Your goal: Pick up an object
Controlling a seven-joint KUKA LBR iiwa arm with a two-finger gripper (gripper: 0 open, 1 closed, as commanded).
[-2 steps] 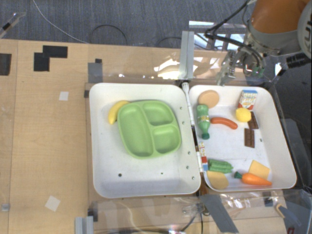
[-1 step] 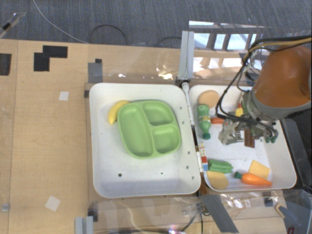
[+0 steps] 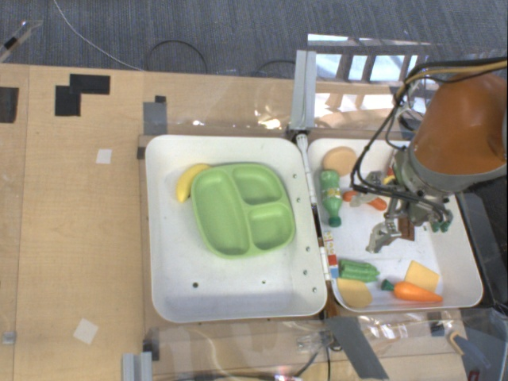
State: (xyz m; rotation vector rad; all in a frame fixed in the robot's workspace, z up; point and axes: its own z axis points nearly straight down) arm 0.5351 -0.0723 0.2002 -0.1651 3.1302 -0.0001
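The two-finger metal gripper (image 3: 386, 236) hangs low over the right white plastic bin (image 3: 459, 280), above bare floor between toy foods. Whether the jaws are apart or together cannot be told. Nearest candidates: yellow cheese wedge (image 3: 421, 275), orange plastic carrot (image 3: 416, 293), green bottle (image 3: 331, 196). Nothing appears lifted; judged, the pick remains undone.

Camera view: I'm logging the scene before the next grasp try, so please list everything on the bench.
Bins: 2, white, side by side on the bench.
Divided plate: 1, green, in the left bin.
Banana: 1, yellow, left bin, partly under the plate's left edge.
Bottle: 1, green, right bin, along its left wall.
Round item: 1, tan, right bin's far corner.
Green vegetable: 1, near left of right bin.
Cheese wedge: 1, yellow, near right.
Carrot: 1, orange, near edge.
Arm: 1, orange-banded; gripper above the right bin's middle.
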